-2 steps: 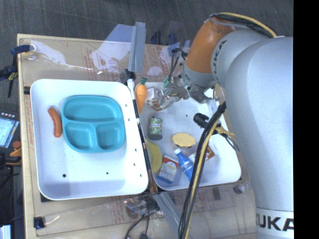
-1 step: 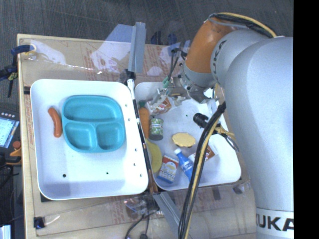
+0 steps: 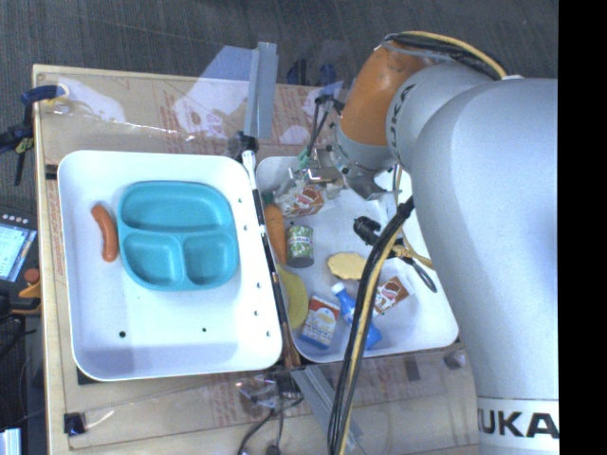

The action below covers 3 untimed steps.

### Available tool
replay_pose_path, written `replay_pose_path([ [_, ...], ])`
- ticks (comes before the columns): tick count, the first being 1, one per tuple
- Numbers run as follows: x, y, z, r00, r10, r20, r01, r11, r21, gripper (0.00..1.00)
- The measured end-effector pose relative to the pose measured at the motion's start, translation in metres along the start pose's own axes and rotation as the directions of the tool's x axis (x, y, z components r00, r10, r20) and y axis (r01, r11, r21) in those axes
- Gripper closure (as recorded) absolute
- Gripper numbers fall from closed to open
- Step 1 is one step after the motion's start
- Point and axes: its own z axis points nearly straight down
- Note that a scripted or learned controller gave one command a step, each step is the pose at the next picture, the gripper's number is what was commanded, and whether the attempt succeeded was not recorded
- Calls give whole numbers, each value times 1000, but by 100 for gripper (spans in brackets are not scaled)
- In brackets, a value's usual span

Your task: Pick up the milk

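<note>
- The milk [image 3: 321,321] looks to me like a small toy carton with a red and white label, lying in the lower part of the right bin [image 3: 432,325], just below centre frame.
- I judge it light and fairly stiff, probably hollow plastic, with smooth faces that may slip. I would take it across its two flat sides, mid-body, not by the sloped top.
- It is crowded: a blue item [image 3: 358,322] touches its right side, a yellow piece [image 3: 296,300] lies just left, and my black cable [image 3: 365,297] crosses close over it.
- My gripper [image 3: 311,171] sits at the upper end of the same bin, above a carrot [image 3: 275,234] and a green can [image 3: 300,244].
- Whether my fingers stand apart or together, I cannot tell; the wrist and clutter hide them.
- So the milk lies well below my gripper in frame, toward the lower edge, with the can between.
</note>
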Motion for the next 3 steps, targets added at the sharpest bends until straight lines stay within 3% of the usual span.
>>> replay_pose_path([
  [1,13,-26,-3,1000,-2,11,2,1000,-14,0],
  [2,14,-72,-5,998,-54,16,54,998,-20,0],
  [3,14,-71,-16,998,-58,18,59,998,-22,100],
])
